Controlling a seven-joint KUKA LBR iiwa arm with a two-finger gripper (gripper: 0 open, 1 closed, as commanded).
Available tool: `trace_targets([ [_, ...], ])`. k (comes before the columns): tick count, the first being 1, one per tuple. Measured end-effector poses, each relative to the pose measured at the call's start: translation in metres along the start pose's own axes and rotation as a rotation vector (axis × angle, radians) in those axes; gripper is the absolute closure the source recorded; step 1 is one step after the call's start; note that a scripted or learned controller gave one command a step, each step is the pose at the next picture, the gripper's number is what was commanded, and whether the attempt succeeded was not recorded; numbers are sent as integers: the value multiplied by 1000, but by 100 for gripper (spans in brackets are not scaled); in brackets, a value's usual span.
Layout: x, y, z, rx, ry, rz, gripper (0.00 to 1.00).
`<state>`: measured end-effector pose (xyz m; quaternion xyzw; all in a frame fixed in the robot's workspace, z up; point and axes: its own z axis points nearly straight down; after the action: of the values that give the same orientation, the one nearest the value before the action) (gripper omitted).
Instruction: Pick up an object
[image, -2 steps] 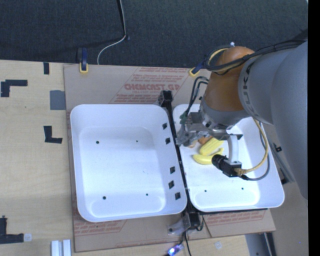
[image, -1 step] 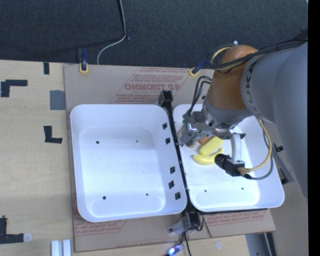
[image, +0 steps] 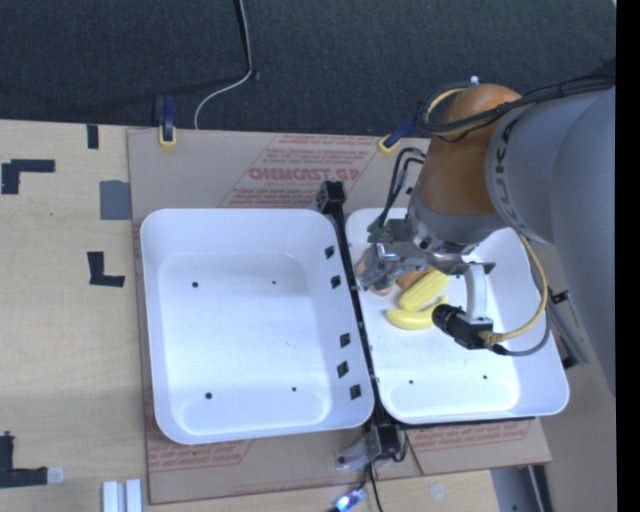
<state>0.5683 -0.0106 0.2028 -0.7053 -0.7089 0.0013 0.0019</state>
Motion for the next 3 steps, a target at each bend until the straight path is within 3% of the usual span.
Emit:
trace_targets([
  [3, 1, 0, -28, 4, 1, -3, 100],
])
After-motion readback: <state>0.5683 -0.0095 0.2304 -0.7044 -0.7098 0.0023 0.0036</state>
